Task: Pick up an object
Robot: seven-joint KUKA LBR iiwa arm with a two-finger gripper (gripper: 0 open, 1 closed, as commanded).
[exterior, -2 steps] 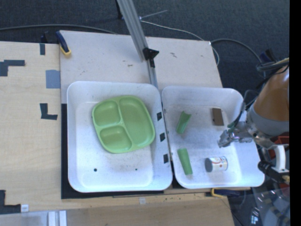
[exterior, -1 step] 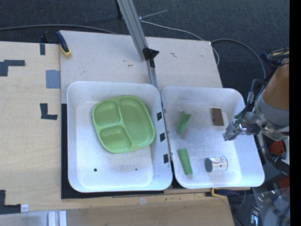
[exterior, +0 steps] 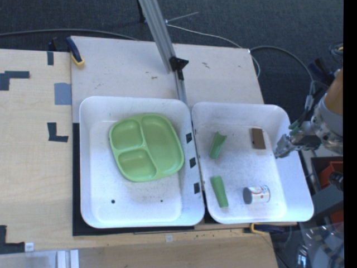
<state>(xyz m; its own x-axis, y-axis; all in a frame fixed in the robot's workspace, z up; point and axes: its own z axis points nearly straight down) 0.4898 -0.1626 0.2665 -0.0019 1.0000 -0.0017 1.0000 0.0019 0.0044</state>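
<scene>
The right bin (exterior: 240,111) holds two green cylinders, one tilted near its middle (exterior: 217,144) and one lower down (exterior: 219,191). A small brown block (exterior: 257,138) lies toward the bin's far right. A small can with a red and white label (exterior: 256,194) lies on its side near the front right. My gripper (exterior: 283,148) hovers over the bin's right rim, to the right of the brown block and apart from it. Nothing shows between its fingers.
The left bin (exterior: 95,205) holds a green divided plate (exterior: 146,146). A metal pole (exterior: 159,27) slants down to the seam between the bins. Cables run across the dark floor behind the bench. A blue and yellow clamp (exterior: 75,51) sits at the bench's far left.
</scene>
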